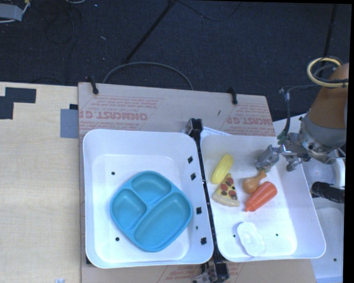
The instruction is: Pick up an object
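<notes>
Arm reaches in from the right side of the view, orange band at top right, grey wrist section below it. Wrist angled down and toward the left. Gripper sits at the end of the wrist, metal, low, pointing left. Too small and blurred to read the gripper's state. Nothing visibly held in it.

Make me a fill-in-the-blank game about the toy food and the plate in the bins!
1. The blue plate lies in the ____ bin of the camera view.
2. The pizza slice lies just below the yellow ____.
3. The carrot is colored ____.
4. The gripper hovers just above the toy ____ leg.

Missing words: left; corn; orange; chicken
</notes>
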You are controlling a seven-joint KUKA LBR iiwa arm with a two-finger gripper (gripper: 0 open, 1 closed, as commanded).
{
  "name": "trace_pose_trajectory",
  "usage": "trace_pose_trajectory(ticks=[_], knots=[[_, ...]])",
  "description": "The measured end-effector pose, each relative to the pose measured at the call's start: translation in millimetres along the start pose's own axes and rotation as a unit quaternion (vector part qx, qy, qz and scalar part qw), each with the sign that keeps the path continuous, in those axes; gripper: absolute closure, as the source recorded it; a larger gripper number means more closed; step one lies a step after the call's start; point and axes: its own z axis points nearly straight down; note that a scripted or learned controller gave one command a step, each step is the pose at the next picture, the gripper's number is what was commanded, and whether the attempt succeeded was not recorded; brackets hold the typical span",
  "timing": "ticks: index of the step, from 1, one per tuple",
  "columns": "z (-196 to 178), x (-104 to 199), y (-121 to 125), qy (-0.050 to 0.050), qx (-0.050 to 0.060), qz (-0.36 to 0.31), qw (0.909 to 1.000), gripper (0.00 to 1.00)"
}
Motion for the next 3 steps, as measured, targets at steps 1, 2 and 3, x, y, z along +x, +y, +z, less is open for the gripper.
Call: trace_pose_trajectory(ticks=[1,2,3], knots=[[-8,0,3,-0.002,-0.007,-0.001,1.0,0.0],[42,9,2,-0.001,-0.004,-0.002,1.0,0.0],[95,10,2,-0.001,-0.004,-0.001,1.0,0.0]])
